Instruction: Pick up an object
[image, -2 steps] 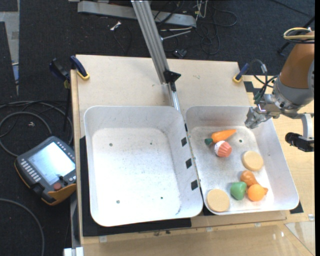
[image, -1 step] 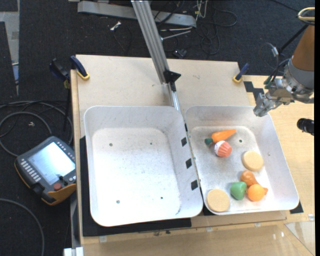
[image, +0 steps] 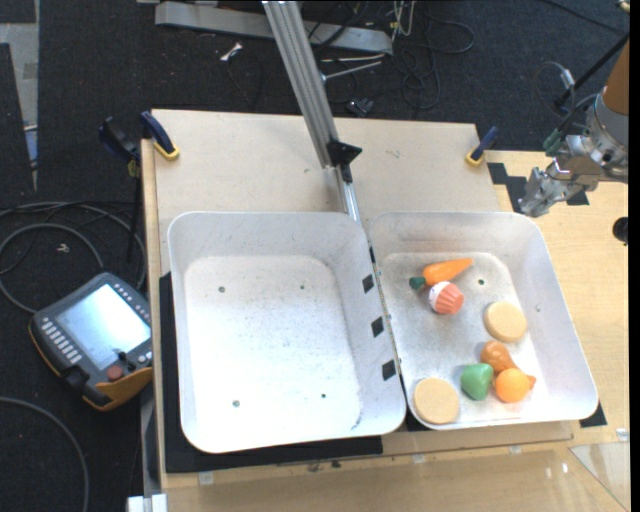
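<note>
Right bin (image: 560, 300), lower right of frame: carrot (image: 446, 270), pink-white ball (image: 446, 298), 2 tan discs (image: 506, 321) (image: 437, 399), green piece (image: 477, 381), 2 orange pieces (image: 511, 385) (image: 497, 354).
Left bin (image: 265, 330), centre-left.
Gripper (image: 532, 196), upper right, outside bins, well apart from items; nothing seen in it; spread or pressed together: can't tell.
Status, est.: no pick done. Left: reach, grasp, lift.
</note>
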